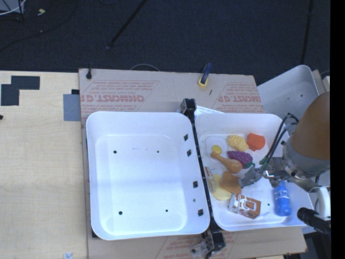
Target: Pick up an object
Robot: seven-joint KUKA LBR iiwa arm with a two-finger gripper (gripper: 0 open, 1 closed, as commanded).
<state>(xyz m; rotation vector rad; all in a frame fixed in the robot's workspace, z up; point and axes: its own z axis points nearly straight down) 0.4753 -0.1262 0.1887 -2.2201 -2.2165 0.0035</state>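
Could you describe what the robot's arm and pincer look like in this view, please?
The arm is grey with a broad orange band above the wrist. Thin dark cables loop along its side. The pincer is small, metallic grey, with a hint of green near its base.

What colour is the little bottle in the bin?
The bottle is blue, seen in the camera view, in the right bin.

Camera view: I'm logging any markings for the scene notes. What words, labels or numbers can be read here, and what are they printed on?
"CHEMCAST G.P", red, upside down, on the brown cardboard sheet behind the left bin.
The same red print again on the cardboard behind the right bin, partly covered.
Label on the small carton: too blurred to read.
Blue bottle: nothing legible.
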